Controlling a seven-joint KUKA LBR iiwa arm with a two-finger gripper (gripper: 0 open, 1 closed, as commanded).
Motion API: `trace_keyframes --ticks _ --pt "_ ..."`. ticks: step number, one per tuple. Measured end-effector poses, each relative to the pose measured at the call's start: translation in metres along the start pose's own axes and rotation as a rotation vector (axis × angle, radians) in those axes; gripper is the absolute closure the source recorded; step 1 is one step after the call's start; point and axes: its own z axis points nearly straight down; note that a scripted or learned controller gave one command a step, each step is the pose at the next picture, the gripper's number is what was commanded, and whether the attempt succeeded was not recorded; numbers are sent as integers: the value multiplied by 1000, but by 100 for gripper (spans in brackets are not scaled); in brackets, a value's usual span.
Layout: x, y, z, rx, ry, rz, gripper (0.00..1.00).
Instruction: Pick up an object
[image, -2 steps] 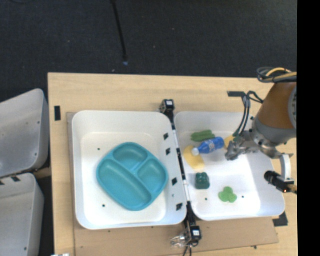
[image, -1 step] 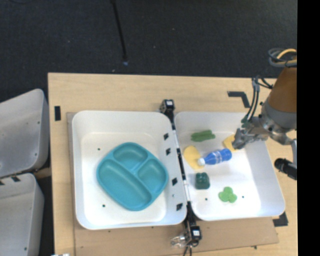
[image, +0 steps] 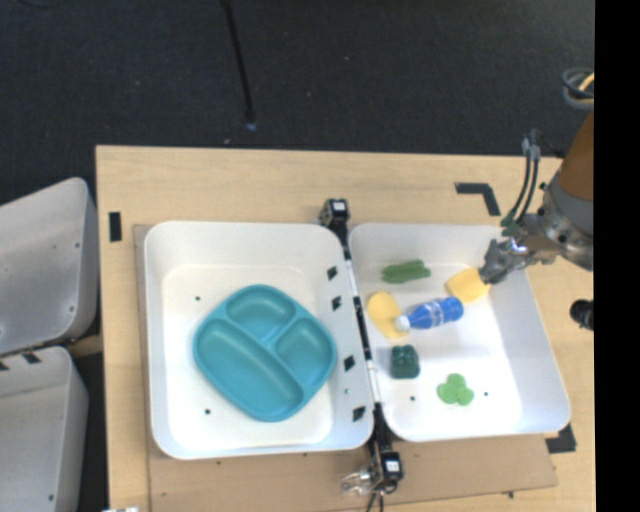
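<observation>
Camera view puts a small yellow block (image: 467, 284) in the right bin (image: 530, 370), near that bin's upper right side, and it is the object closest to the gripper (image: 497, 262), which sits just up and to the right of it, touching it or very nearly so. From the gripper the block lies down and to the left, and its long axis runs slantwise from lower left to upper right, roughly toward the incoming arm (image: 570, 200). Whether the gripper is spread or closed I cannot tell, since it is small and blurred against the block, and nothing shows the block held. Judging from this, the coming move turns on a short drop onto that block with the closing direction set across its short side. Just below and left of the block lies a blue bottle (image: 434, 314) with a white cap, its length running nearly left to right with a slight rise toward the right; its cap end meets a yellow rounded piece (image: 382, 311). Above these lies a green flat piece (image: 405, 271), below them a dark green cube (image: 403, 362), and farther right and lower a light green clustered piece (image: 455, 390). Left of the divider, the left bin (image: 170, 420) holds one thing, a teal sectioned tray (image: 262, 350), well apart from the arm.
</observation>
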Motion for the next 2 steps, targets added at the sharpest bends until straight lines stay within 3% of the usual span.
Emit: trace_keyframes --ticks 2 --pt "102 -20 -1 0 1 2 100"
